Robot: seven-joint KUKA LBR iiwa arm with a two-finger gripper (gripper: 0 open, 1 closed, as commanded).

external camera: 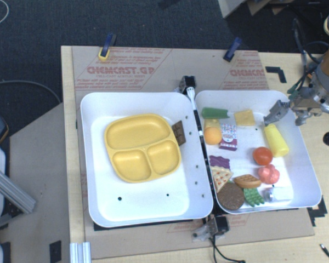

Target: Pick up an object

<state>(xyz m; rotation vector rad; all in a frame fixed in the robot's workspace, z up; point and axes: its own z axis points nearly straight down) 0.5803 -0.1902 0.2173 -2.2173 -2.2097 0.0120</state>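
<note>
The tool [288,113] hangs over the far right corner of the right bin [312,174], its two grey fingers spread wide with nothing between them, one finger reaching toward the bin's middle and the other near its right wall. Just below the tool, a yellow corn cob [276,139] lies along the right side of the bin, close to the left finger, though whether the two touch is not clear. Beyond it toward the near edge sit a red tomato [262,155] and a pink piece of fruit [268,174], with a small white packet [281,193] at the near right corner. Toward the bin's far wall lie a yellow cheese square [244,118] and a green vegetable [215,113]. Along the left side are an orange [212,135], a white and pink packet [228,136], a purple piece [220,161] and a waffle wedge [220,176]. Near the front wall sit a brown round patty [230,196], a bread roll [247,181] and a green leafy piece [254,196]. The left bin [93,147] holds a yellow divided plate [142,147] with a small brown block [179,132] touching the plate's right rim. Both bins rest side by side on the bench [77,81], which carries a blue and yellow clamp [106,47] and a blue clamp [232,49] at its far edge.
</note>
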